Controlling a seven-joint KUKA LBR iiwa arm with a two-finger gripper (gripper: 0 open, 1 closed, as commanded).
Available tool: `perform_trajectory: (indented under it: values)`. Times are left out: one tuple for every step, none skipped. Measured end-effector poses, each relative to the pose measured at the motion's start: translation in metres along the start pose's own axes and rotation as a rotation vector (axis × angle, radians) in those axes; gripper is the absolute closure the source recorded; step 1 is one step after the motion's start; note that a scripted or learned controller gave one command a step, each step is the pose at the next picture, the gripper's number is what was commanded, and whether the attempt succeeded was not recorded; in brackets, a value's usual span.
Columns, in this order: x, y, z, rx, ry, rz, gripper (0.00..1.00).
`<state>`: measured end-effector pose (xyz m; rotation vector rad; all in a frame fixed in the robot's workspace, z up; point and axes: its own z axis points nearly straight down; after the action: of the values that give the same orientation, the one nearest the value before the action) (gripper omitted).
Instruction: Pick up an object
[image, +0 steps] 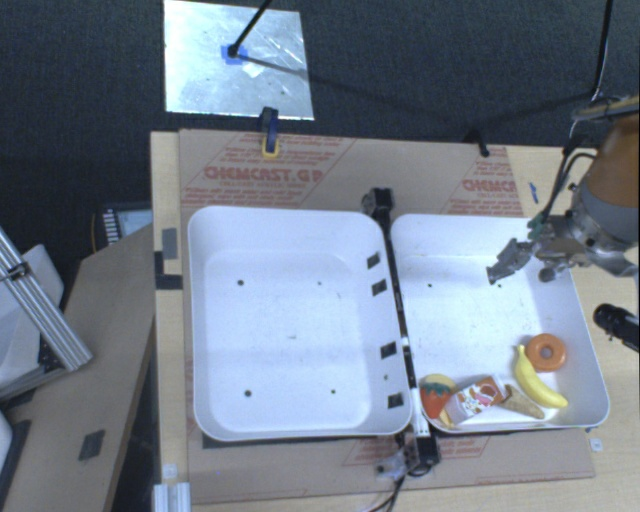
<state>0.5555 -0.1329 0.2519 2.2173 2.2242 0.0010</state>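
Note:
My gripper hangs over the back right part of the right bin, reaching in from the right on the grey arm. Along that bin's front edge lie a yellow banana, an orange ring-shaped piece, a red and white packet, an orange-red round fruit and a brown cone-like piece. The gripper is well behind these objects and touches none of them.
The left bin sits beside the right one, with a black divider strip between them. Both rest on a cardboard sheet. A shiny metal plate lies behind the bench.

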Motion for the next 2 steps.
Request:
perform_trajectory:
  values:
    - [-0.079, -0.060, -0.005, 0.001, -0.004, 0.010, 0.00]
    - [-0.047, -0.067, -0.186, -0.020, -0.006, -0.003, 0.00]
